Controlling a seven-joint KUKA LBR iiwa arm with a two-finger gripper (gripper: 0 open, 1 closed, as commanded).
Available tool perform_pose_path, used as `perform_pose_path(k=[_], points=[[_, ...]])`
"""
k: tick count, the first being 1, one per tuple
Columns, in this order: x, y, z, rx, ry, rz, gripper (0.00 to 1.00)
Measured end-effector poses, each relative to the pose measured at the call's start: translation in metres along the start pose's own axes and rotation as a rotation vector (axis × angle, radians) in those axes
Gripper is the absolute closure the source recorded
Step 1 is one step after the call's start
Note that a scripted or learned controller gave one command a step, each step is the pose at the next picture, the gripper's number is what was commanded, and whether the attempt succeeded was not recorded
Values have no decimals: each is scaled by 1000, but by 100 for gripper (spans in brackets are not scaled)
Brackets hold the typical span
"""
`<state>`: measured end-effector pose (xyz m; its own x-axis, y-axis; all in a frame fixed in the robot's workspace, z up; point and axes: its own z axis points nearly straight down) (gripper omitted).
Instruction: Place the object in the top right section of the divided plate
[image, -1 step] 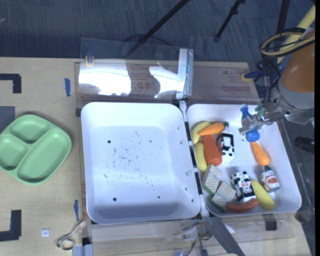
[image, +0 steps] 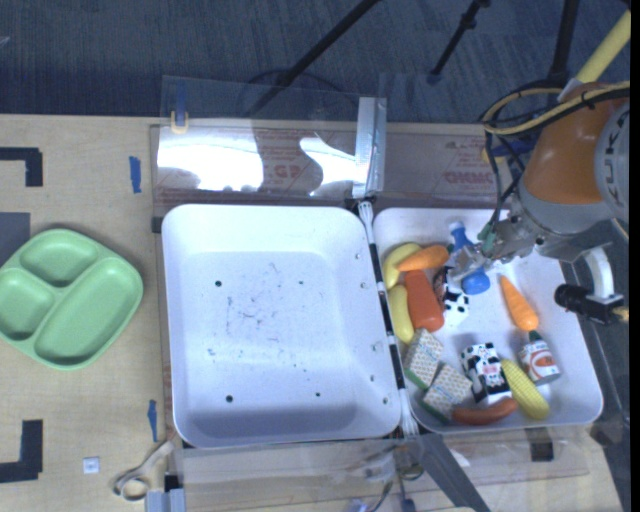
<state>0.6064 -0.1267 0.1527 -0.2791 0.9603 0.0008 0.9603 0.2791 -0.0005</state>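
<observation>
I see the arm (image: 575, 160) reaching in from the right, orange band above the wrist, angled down and left. The tool (image: 478, 262) hangs low at centre right.

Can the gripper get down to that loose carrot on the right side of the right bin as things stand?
Probably yes. The carrot lies on its own on bare bin floor, just right of the gripper, with nothing on top of it.
</observation>
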Motion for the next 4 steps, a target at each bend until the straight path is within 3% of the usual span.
perform_pose_path(k=[1, 2, 3, 4], points=[[101, -64, -31, 1, 1, -33, 100], [109, -59, -30, 1, 0, 240, 100], [218, -51, -30, 4, 1, 294, 100], [270, -53, 60, 3, 0, 430, 100]])
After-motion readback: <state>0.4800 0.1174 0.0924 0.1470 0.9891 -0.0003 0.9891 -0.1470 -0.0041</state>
